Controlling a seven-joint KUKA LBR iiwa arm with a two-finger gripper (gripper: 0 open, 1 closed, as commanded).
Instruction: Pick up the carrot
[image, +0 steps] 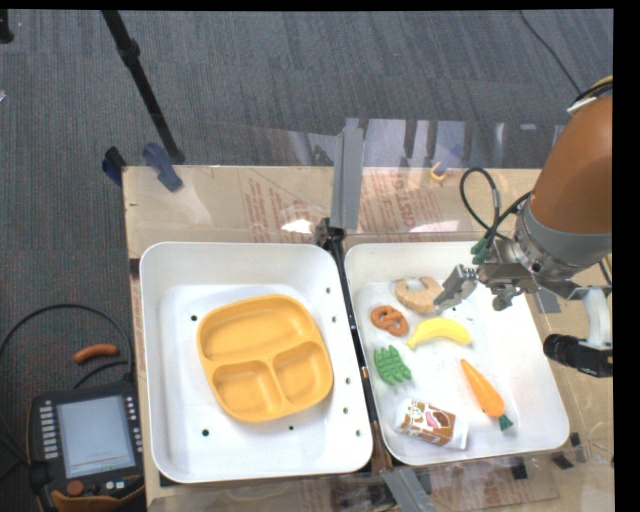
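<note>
Two shallow glossy white bins sat side by side: left bin (170, 300) held a smooth yellow three-compartment tray (264, 355), right bin (530, 400) held the small items. The gripper (462, 283) hovered at the right bin's upper part, fingers spread, pinching nothing, just beside a tan cookie-like piece (416, 293). Tapered orange carrot (484, 391) lay at lower right, green tip toward the near rim, below the curved banana (440, 333), near a carton (432, 423), bumpy green piece (392, 365) and pretzel (389, 319).
</note>
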